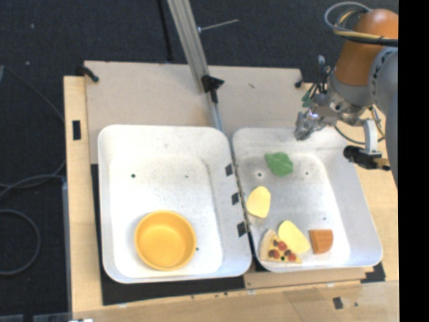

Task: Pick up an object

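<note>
1. Green object (279, 163) lies nearest the arm, in the right bin (348, 200), probably the easiest pick.
2. Gripper (305, 127) hovers over that bin's back rim; its state is unclear and nothing is visibly held.
3. Yellow bowl (165, 239) sits in the left bin (120, 180).

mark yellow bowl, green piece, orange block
yellow bowl (165, 239), camera view, inner floor
green piece (279, 163), camera view, middle of top
orange block (321, 241), camera view, top face
</note>
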`<action>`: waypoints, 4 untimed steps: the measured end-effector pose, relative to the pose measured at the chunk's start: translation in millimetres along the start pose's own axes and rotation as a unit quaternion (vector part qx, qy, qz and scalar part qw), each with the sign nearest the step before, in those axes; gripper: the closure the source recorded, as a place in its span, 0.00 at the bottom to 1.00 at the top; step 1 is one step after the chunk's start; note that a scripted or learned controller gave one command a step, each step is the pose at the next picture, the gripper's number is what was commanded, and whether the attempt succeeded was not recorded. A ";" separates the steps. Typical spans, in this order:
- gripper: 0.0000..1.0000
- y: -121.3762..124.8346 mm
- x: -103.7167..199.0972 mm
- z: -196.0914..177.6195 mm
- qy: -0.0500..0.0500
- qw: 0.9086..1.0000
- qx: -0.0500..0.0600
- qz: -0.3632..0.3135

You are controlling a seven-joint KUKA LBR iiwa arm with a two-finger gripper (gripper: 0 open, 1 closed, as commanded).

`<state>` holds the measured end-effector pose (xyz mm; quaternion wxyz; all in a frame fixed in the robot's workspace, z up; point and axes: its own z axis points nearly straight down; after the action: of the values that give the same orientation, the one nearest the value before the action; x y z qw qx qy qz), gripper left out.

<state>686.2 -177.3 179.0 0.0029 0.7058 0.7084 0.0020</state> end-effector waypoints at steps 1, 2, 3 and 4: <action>1.00 0.8 -1.8 -37.9 0.000 1.000 0.002 -0.001; 1.00 1.1 59.4 -49.0 0.001 1.000 0.002 -0.002; 1.00 2.9 117.6 -61.9 0.001 1.000 0.001 -0.002; 1.00 -5.9 171.5 -58.1 0.001 1.000 0.004 -0.001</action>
<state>679.3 -5.8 236.8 -0.0004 0.7049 0.7093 0.0003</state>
